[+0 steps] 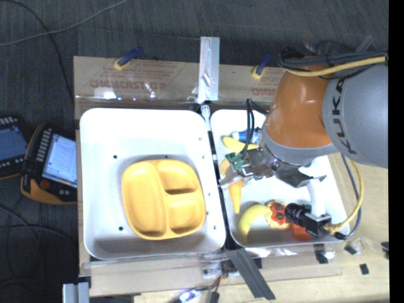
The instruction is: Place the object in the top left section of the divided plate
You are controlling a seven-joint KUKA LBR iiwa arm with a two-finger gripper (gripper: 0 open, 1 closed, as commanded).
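Currently: toy carrot is in the right bin, close against the wall it shares with the left bin. Its orange body points toward the bench's near edge and its green top sits at the gripper. Cannot tell whether the gripper is spread or pinched on the carrot top; the wrist housing hides the contact.

Divided plate, yellow, lies flat in the left bin, toward the bin's near half. It has three compartments: one large on the view's left and two smaller ones stacked on the right. The carrot and the plate are apart, with the bin walls between them.

Other items in the right bin:
- toy banana, just beside the carrot's tip, toward the near wall
- orange-red speckled piece, touching or nearly touching the banana's right end
- a yellow piece farther back, above the carrot top
- a small blue-and-white item just behind the yellow piece, too small to name

The arm comes in from the right, and its orange band hangs over the back half of the right bin.

Surroundings: a blue clamp and a second clamp sit on the bench's far edge. A handheld control pendant lies on the dark floor to the left of the bench.
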